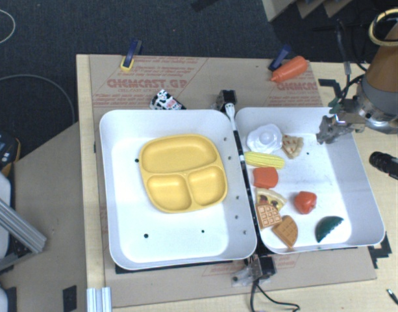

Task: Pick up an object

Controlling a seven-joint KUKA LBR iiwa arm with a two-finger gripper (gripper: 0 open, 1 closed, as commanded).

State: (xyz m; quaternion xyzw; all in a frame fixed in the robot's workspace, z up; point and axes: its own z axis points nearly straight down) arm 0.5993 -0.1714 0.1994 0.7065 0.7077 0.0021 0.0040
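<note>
Two white bins side by side. Left bin (121,194) bears a yellow divided tray (183,172). Right bin (354,187) holds the pickable clutter: corn (263,160), red block (265,177), tomato (305,201), waffle (269,214). Gripper (330,130) hangs over the right bin's far edge, nothing visibly held; claw state cannot be told. Best bet: the isolated tomato, approached straight down.

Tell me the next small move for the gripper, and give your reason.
Probably shift the gripper toward the left bin's side and lower it over the tan piece, the nearest item. The gripper sits at the upper right of the right bin with nothing visibly held, while the toys lie along the bin's left side and near edge.
</note>
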